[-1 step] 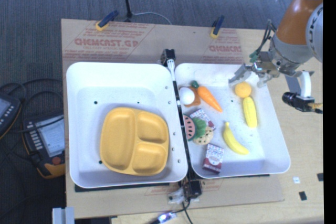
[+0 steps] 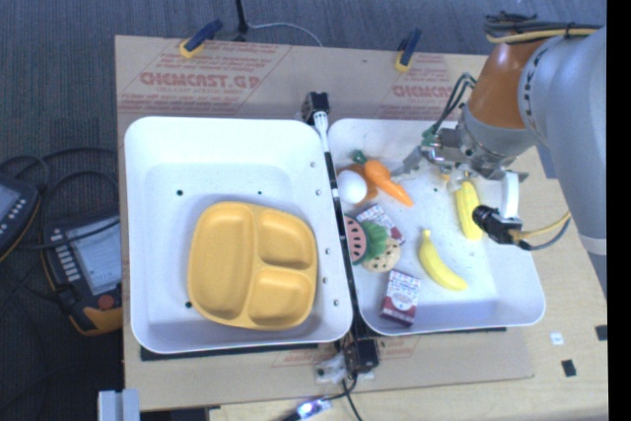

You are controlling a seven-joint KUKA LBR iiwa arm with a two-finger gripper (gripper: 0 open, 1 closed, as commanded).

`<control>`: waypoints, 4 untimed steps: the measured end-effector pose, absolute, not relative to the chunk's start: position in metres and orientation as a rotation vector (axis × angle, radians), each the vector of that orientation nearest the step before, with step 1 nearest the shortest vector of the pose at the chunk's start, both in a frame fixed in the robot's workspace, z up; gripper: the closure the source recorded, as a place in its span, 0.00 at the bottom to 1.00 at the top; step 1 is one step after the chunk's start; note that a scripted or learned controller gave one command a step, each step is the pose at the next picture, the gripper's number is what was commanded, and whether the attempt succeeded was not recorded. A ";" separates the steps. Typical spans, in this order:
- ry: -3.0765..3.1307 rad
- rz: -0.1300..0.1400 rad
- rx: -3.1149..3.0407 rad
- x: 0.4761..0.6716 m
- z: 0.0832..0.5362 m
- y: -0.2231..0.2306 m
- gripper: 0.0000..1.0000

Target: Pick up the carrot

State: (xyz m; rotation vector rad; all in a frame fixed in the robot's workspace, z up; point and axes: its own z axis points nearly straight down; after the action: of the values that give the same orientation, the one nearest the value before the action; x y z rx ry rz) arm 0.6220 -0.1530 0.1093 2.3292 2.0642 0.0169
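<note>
Camera view: tapered orange carrot (image 2: 386, 182) beside smooth white egg (image 2: 352, 185)

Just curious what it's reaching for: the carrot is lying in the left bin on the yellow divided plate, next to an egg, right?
Not quite. The camera view shows the carrot in the right bin, beside the egg, not on the plate. The yellow divided plate sits by itself in the left bin.
</note>
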 end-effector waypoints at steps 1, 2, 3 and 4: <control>2.068 0.019 2.318 0.613 0.102 -0.117 0.00; 1.892 0.017 2.465 0.618 0.100 -0.117 0.00; 1.015 0.016 2.963 0.598 0.090 -0.109 0.00; 0.650 -0.007 3.076 0.554 0.184 -0.028 0.00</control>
State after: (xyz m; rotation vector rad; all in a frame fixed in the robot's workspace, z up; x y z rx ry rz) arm 0.5542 -0.0284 0.1836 3.0758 0.6502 -0.0075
